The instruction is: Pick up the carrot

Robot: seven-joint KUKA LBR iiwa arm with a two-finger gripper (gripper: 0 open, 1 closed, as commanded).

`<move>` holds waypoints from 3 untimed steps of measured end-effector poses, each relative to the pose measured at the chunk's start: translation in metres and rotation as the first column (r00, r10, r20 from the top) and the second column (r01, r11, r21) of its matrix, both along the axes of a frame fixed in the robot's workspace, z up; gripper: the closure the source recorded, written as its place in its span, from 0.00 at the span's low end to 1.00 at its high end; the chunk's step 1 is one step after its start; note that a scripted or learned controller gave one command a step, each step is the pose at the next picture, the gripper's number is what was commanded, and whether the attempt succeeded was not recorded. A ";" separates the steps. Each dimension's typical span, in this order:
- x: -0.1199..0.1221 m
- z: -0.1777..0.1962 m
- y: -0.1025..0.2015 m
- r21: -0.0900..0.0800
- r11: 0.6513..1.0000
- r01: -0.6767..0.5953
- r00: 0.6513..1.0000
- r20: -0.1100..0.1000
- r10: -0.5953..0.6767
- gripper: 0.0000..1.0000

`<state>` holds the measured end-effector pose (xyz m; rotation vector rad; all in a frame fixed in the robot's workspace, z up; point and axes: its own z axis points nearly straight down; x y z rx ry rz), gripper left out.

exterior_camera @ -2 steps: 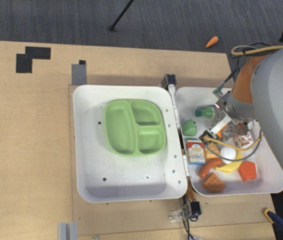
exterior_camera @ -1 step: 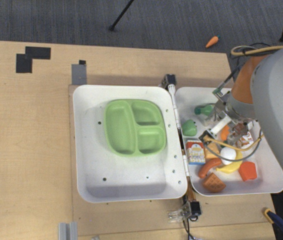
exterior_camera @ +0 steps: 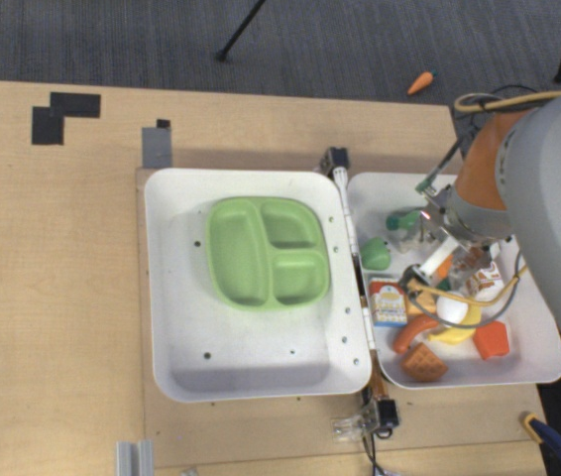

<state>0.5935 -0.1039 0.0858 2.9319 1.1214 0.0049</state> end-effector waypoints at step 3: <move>-0.028 0.000 -0.038 0.002 0.996 -0.091 0.996 0.001 0.091 0.00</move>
